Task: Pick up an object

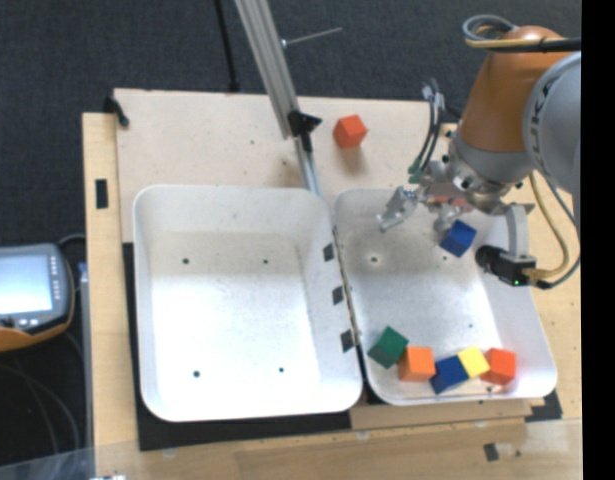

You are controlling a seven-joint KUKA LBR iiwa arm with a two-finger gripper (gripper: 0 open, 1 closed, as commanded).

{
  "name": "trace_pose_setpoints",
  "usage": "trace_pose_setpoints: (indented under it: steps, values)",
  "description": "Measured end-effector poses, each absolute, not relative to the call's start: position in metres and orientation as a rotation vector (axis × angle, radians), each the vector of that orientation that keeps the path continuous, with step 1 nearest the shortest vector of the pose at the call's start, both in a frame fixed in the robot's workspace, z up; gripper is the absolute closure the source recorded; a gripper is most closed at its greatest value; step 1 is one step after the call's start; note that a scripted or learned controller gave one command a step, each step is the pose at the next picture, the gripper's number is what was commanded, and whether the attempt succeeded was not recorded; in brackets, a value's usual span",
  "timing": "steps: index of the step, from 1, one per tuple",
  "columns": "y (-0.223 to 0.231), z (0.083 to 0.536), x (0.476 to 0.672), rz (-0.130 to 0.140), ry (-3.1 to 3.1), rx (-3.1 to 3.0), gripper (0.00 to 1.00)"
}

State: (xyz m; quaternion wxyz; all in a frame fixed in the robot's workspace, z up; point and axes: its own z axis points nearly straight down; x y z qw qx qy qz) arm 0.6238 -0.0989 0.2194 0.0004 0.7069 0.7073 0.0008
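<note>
My gripper [421, 215] hangs over the back of the right bin [417, 288], under the grey and orange arm [507, 98]. A blue cube [457, 238] sits right beside the gripper's lower right side; I cannot tell whether it is held or lies on the bin floor. Along the right bin's front edge lie a green cube [388, 347], an orange cube [418, 363], a second blue cube [449, 373], a yellow cube [473, 361] and a red-orange cube [500, 365].
Another orange cube [350, 131] rests on the bench behind the bins. A slanted aluminium post [272, 58] rises from the bench near the bins' shared back corner. The left bin [147, 268] lies to the left. Cables [547, 258] loop off the wrist.
</note>
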Motion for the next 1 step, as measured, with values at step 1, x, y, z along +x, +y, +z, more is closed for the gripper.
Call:
trace_pose_setpoints:
  steps: [1]
  values:
    - [-0.1296,0.3172,0.6631,0.009,2.217,2.21,0.0]
